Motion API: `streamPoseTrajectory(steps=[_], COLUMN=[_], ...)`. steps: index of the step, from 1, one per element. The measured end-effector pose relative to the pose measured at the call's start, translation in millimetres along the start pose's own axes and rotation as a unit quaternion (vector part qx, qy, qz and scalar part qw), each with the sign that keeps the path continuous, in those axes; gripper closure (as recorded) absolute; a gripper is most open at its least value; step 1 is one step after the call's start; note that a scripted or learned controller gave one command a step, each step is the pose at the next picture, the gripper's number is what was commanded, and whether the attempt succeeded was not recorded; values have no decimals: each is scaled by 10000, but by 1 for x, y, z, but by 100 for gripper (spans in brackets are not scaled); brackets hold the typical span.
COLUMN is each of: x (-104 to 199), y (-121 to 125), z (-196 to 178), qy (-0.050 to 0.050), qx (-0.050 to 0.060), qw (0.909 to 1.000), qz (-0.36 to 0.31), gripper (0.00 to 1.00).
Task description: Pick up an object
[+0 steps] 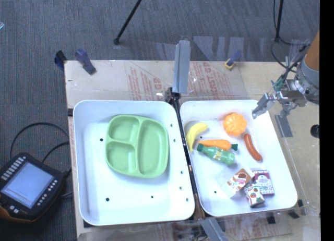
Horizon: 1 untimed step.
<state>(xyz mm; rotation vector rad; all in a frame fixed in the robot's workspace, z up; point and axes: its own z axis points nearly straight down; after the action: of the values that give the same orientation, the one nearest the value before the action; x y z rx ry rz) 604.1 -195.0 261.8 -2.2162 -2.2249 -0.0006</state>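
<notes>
Fingers (272, 100) spread wide, empty (above bin (209, 209) corner).

Red print on the bench board (156, 81) reads upside down, not legibly; small cartons' (259, 182) labels too small.

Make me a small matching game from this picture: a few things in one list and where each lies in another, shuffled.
Things:
1. pale green divided plastic tray
2. round orange toy fruit
3. yellow toy banana
4. red toy sausage

Places:
A. right bin, near its left wall
B. left bin
C. right bin, near its right wall
D. right bin, towards its far edge, beside the banana

Pairs: 1-B, 2-D, 3-A, 4-C
</notes>
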Motion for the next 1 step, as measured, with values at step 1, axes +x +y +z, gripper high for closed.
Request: streamPoseTrajectory(steps=[1], x=[-13], y=[38], z=[149], qy=[0], qx=[-7], qw=[9968], qz=[803], gripper=[0])
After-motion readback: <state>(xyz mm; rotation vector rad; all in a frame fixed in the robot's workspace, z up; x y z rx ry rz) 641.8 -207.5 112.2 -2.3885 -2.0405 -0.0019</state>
